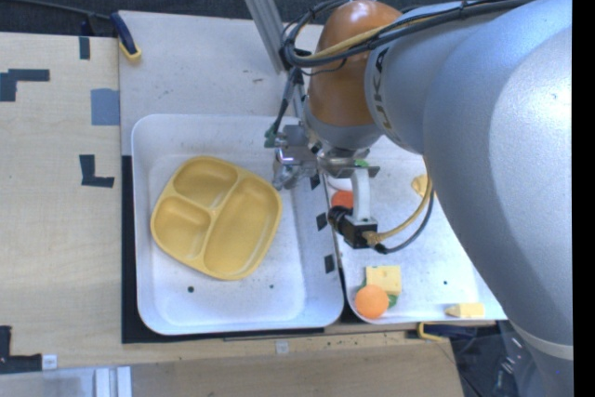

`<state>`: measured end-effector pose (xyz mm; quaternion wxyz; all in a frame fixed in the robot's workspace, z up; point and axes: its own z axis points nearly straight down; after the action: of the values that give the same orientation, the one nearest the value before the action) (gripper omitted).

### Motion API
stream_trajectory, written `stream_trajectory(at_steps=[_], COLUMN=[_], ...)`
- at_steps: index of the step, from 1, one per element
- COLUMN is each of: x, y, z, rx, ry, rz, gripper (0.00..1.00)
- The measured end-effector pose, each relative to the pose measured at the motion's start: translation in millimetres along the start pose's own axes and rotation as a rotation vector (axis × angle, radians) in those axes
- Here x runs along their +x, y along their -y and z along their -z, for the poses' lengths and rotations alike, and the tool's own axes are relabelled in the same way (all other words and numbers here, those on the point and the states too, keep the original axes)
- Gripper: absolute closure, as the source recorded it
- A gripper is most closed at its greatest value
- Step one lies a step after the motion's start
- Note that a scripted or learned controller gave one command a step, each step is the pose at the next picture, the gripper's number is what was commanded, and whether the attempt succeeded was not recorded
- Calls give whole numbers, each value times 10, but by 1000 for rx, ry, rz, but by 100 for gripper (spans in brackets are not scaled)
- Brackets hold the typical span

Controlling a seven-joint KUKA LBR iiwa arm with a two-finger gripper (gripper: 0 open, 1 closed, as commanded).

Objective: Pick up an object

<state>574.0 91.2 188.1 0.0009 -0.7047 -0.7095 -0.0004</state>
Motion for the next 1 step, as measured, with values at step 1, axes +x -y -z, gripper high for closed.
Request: stream_trajectory(at_steps=[1], x=[-183], y=[-258], z=[194], rx=[-2], ry=[2], rz=[-6], gripper=[100])
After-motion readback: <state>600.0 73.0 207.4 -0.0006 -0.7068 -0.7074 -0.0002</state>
